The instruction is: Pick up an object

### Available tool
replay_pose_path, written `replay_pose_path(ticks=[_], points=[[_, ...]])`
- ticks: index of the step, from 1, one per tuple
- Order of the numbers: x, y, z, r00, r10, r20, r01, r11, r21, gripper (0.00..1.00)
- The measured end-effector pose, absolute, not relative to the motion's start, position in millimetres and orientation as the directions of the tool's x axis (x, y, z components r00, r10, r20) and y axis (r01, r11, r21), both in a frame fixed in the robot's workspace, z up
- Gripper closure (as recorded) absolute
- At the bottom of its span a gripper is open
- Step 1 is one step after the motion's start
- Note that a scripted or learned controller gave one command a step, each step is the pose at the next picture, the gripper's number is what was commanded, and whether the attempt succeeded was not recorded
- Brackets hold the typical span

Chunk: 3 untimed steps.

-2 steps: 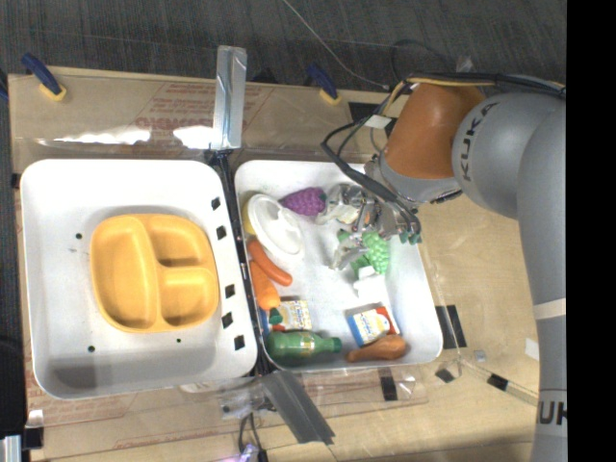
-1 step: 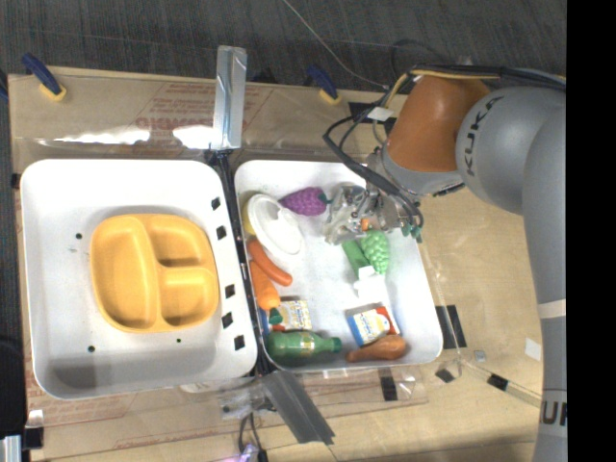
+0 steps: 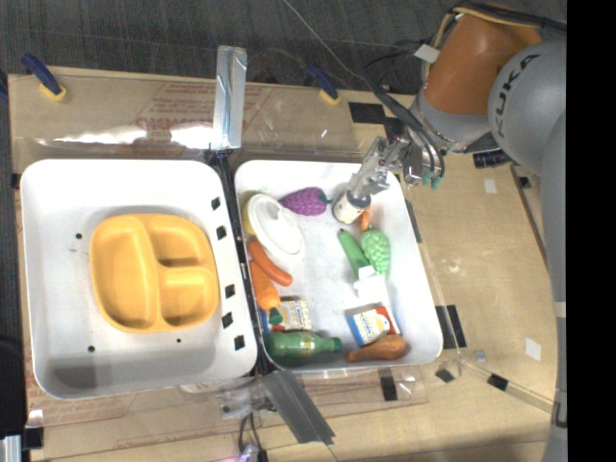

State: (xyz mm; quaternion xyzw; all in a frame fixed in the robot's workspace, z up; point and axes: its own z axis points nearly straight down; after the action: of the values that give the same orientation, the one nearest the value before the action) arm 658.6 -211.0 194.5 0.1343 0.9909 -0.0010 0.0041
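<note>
— Camera view check: where is the gripper (image 3: 348, 203), and what is it after?

— It hangs low over the far right part of the right bin (image 3: 420, 258), tip close beside a bunch of purple grapes (image 3: 305, 201) and just above a small orange piece (image 3: 365, 220). Whether the fingers are spread or closed, I cannot tell, and nothing shows between them.

— What else lies in that bin?

— A white cup (image 3: 269, 222) beside the grapes, a green pod (image 3: 376, 249) and a green stick (image 3: 350, 249) near the middle, an orange carrot (image 3: 266, 279) along the left wall, a small box (image 3: 370, 323), a brown drumstick (image 3: 379, 350) and a green bottle (image 3: 302, 345) on its side along the near wall.

— And the left bin (image 3: 48, 287)?

— It holds a yellow divided tray (image 3: 159, 269), lying flat in the middle.

— The arm (image 3: 500, 80)?

— Grey with its orange band, reaching in from the right over the bench (image 3: 491, 287).
</note>
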Motion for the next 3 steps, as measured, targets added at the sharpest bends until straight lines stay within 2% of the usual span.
replay_pose_path(ticks=[1, 2, 3], points=[[659.6, -210.1, 204.6, -0.965, 0.261, -0.011, 0.261, 0.965, -0.001, 1.0], [648.0, -211.0, 289.0, -0.956, 0.293, -0.012, 0.293, 0.956, -0.001, 1.0], [631.0, -132.7, 223.5, -0.958, 0.286, 0.004, 0.286, 0.958, 0.001, 1.0]])
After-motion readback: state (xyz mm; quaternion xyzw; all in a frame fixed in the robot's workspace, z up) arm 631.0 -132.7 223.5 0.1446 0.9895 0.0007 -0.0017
